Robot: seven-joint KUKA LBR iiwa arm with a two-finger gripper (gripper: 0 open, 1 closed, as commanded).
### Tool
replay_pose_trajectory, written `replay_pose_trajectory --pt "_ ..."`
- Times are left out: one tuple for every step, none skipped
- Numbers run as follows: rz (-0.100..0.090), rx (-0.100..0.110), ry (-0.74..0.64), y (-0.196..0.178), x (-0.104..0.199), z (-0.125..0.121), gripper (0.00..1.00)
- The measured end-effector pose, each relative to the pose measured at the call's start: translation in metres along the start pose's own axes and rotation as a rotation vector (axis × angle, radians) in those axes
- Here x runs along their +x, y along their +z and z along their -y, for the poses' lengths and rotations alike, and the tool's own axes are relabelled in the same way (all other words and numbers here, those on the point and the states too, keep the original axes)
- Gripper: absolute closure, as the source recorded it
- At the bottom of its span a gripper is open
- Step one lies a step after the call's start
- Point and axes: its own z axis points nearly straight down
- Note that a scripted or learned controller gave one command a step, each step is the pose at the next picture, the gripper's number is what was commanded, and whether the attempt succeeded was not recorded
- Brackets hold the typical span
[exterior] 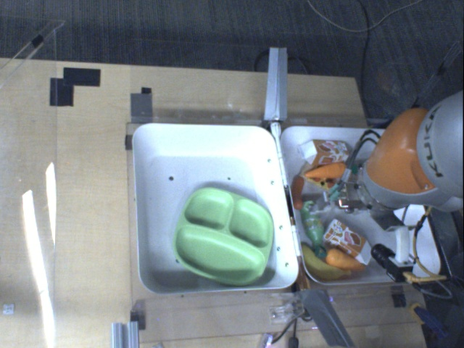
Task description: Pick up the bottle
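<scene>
The bottle is small and green and lies in the right bin near its left wall, pointing toward the front. The arm reaches in from the right, its orange band above the bin's right half. My gripper hangs low over the middle of the right bin, just right of and behind the bottle's top end. From above, the wrist hides much of it.
The right bin also holds a carrot and a snack packet at the back, and another packet, a second carrot and a banana at the front. A green divided plate lies in the left bin.
</scene>
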Motion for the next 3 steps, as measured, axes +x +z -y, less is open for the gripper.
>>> replay_pose_trajectory --pt "-0.002 -0.005 -0.419 -0.002 -0.002 0.012 0.0" --pt "-0.003 -0.004 -0.58 -0.002 -0.007 0.013 0.0" --pt "-0.034 0.045 -0.72 0.022 0.0 -0.048 0.0"
